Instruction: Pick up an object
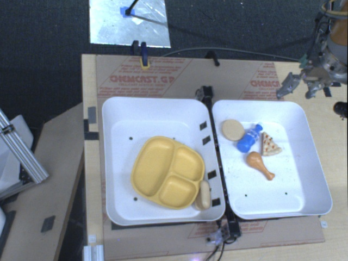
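You have nothing in hand yet, so the step is the approach: bring the gripper down from beyond the far right corner of the right bin and over one piece you can close on cleanly. The fingers look spread with nothing between them, though they are small and a little blurred here. Choose a piece with bare floor on both sides, and come straight down so you do not knock its neighbours.

In the left bin, a yellow divided tray lies near the middle, toward the near edge, its three compartments bare. A small tan bread roll rests against the tray's near right corner, close to the bin's right wall; that wall would crowd a finger.

The right bin holds four pieces clustered in its far left part: a round tan cracker, a blue bottle touching it, a pizza slice just beside the bottle, and a drumstick nearest you. The drumstick has the most free space around it, so it is probably your easiest pick.
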Controlling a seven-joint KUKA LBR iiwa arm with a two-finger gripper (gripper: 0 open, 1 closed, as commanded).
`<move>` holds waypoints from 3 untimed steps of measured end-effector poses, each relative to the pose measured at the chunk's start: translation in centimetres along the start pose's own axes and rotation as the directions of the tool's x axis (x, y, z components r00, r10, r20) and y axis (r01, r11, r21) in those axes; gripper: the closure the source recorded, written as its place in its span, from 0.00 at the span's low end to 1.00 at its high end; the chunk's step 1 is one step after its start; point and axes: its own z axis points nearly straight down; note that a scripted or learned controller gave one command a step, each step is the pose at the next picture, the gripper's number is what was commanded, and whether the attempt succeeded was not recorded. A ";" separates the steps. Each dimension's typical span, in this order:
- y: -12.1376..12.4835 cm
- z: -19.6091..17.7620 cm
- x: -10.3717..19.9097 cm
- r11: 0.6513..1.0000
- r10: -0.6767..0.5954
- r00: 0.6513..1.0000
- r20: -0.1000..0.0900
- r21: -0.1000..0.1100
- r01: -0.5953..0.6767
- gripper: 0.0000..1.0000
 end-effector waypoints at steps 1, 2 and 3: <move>0.2 -0.7 0.1 1.000 -0.002 1.000 0.003 -0.011 0.002 0.00; -0.2 3.5 0.0 1.000 -0.001 1.000 0.003 -0.009 0.001 0.00; -0.5 7.8 -0.5 1.000 0.000 1.000 0.002 -0.008 0.000 0.00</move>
